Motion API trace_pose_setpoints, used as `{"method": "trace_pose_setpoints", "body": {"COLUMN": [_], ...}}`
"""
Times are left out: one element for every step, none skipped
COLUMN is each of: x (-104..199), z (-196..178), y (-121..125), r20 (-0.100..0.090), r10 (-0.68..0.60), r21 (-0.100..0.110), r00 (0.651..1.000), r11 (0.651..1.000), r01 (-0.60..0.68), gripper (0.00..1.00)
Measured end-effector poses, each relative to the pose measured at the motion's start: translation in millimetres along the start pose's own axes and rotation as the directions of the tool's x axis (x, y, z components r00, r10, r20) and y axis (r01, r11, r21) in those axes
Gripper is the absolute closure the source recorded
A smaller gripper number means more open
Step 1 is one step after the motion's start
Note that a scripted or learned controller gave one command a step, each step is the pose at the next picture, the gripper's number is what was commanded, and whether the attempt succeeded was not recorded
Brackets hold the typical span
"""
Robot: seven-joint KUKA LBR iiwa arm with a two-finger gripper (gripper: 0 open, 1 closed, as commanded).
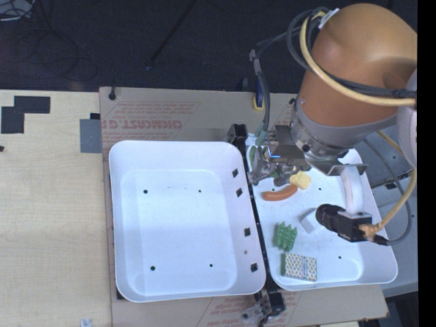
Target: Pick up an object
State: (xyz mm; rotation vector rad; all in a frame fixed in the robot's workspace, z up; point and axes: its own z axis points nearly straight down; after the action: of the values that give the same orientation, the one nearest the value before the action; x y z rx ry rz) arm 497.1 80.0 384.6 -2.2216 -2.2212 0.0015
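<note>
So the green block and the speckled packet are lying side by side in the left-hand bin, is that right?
Not quite. The camera view shows the green block and the speckled packet lying side by side in the right-hand bin, not the left-hand one.

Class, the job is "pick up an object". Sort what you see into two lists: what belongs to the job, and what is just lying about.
Belongs to the job: gripper; right bin; orange piece; yellow piece; green block; speckled pad.
Just lying about: left bin; cardboard sheet; dark patches.
</note>
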Motion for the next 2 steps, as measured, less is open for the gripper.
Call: {"method": "trace_pose_setpoints", "body": {"x": [71,127], "z": [-28,-58], "y": [23,62], "r20": [-0.002,-0.002], "r10": [-0.007,-0.004], "r21": [-0.001,-0.002], "r00": [1.0,1.0], "r11": [1.0,1.0], "r01": [0.007,0.004], "gripper": [1.0,1.0]}}
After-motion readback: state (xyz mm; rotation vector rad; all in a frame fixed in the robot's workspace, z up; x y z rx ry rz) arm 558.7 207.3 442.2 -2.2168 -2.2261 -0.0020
